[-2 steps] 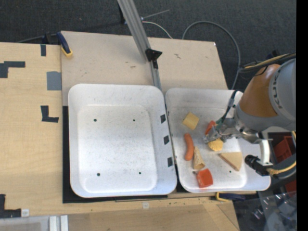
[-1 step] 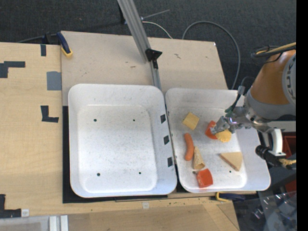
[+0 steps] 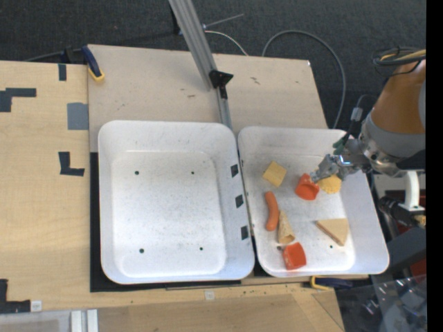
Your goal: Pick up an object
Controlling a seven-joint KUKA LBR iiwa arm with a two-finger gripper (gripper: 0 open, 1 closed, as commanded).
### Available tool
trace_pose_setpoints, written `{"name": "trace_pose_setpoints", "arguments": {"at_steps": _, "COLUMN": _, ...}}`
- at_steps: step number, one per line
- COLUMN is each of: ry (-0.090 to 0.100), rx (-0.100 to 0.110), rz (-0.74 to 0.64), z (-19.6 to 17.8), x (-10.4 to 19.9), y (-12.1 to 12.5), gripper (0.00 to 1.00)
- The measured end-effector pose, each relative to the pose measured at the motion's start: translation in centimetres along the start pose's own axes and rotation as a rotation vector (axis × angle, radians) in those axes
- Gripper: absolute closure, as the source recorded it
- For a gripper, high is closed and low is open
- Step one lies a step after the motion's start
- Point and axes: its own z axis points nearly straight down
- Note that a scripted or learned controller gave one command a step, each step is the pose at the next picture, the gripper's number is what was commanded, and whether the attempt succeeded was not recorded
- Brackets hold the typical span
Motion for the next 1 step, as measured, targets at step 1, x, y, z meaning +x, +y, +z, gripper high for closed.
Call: {"name": "trace_pose_setpoints", "arguments": {"at_steps": 1, "ry": -0.001, "rx": 0.0, "rz": 0.001, "z": -4.51, "x": -0.71, "y": 0.07, "gripper": 1.0}}
